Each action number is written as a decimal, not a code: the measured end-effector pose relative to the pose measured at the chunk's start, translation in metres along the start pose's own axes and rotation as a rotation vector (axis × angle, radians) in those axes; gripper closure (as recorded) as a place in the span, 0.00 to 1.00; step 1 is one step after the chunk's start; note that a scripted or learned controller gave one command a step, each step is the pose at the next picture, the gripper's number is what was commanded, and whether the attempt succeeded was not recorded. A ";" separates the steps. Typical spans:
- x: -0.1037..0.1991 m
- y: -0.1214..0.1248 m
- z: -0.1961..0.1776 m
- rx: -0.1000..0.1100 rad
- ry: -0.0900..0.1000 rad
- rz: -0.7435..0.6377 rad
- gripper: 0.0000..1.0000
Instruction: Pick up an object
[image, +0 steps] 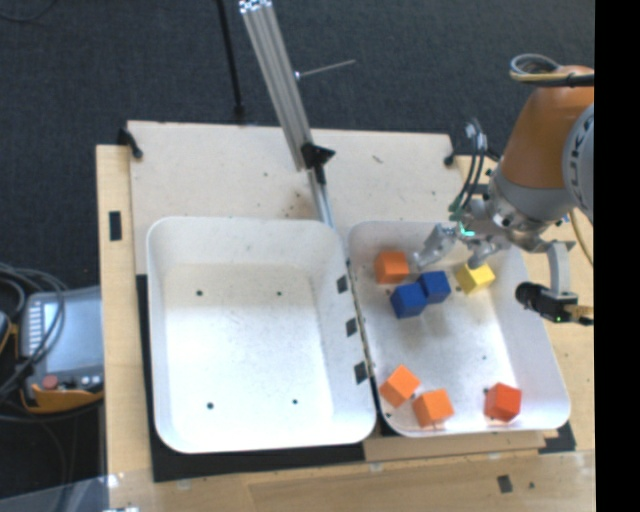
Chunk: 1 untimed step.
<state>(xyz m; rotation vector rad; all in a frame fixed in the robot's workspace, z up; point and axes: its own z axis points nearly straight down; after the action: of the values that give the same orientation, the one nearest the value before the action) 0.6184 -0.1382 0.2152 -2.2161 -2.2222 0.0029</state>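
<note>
Blocks lie scattered in the right bin (530, 345): an orange block (392, 266) near its far left corner, two blue blocks (420, 294) touching each other just beside it, and a yellow block (475, 277) toward the far right side. Along the bin's near edge sit two more orange blocks (418, 396) close together and a red-orange block (503, 401) near the near right corner. The pincer (447, 243) hangs over the bin's far part, between the orange and yellow blocks; whether it grips anything cannot be told. The left bin (160, 330) sits alongside on the bench (115, 300).
</note>
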 end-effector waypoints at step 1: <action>0.000 0.001 -0.003 -0.004 -0.001 -0.001 0.00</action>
<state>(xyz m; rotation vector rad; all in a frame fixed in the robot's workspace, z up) 0.6194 -0.1383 0.2177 -2.2180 -2.2255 -0.0012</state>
